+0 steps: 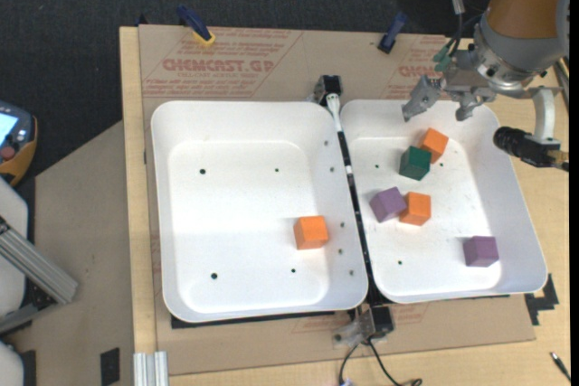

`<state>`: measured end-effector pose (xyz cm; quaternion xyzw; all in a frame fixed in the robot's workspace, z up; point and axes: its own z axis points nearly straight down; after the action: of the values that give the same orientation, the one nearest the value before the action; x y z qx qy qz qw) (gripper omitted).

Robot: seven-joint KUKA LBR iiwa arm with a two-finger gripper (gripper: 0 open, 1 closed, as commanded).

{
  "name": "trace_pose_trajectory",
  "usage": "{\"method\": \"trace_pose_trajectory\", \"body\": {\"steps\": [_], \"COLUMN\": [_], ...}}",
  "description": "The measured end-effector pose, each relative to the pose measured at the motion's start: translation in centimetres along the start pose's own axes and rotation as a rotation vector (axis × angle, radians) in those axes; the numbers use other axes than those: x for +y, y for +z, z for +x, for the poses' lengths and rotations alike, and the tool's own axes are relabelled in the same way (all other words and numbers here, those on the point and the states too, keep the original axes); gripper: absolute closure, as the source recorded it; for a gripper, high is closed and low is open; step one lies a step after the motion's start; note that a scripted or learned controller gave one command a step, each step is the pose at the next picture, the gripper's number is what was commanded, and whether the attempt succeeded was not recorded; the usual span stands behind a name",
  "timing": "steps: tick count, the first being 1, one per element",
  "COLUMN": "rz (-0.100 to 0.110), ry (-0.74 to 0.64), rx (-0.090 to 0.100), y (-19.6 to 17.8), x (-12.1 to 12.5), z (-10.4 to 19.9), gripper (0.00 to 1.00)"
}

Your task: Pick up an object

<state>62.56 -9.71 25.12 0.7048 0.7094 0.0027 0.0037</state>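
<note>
Open claw [443, 101] above right bin [520, 221], five blocks inside

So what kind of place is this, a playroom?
More likely a robot test lab. A robot arm hangs its open end effector over two white bins holding coloured blocks, and the board under them is clamped down.

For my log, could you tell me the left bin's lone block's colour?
Orange block, camera view.
</note>
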Motion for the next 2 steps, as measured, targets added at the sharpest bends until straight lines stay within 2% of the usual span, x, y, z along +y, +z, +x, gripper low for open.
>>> {"method": "trace_pose_trajectory", "body": {"steps": [1, 2], "rz": [0.020, 0.006], "ry": [0.012, 0.007], "rx": [0.002, -0.001], "y": [14.1, 16.8], "x": [1.7, 4.0], "z": [-6.9, -9.1], "gripper": [0.00, 0.00]}}
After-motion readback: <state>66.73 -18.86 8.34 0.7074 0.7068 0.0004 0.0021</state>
